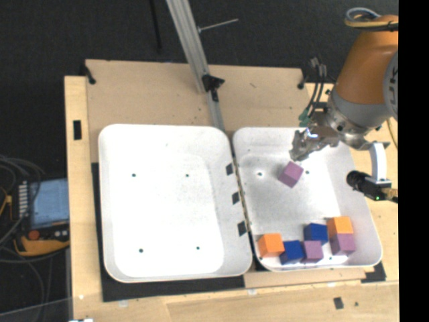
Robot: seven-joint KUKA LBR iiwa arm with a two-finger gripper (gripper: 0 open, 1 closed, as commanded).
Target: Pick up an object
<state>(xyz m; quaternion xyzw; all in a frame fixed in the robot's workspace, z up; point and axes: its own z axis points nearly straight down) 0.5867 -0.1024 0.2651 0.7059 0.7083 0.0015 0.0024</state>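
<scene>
A purple cube [291, 174] sits tilted in the upper middle of the right bin [265, 149]. My gripper [299, 151] hangs just above it and a little to its upper right, very close to its top corner. The view does not settle whether the cube is touched or held. The grey and orange arm comes in from the right, above the bin's far right corner.
Several blocks crowd the right bin's near edge: an orange one [271, 244], a blue one [292, 251], a purple one [313, 250], then blue [315, 232], orange [340, 225] and purple [343, 242]. The left bin [167, 200] lies beside it. A slanted metal pole [191, 42] stands behind.
</scene>
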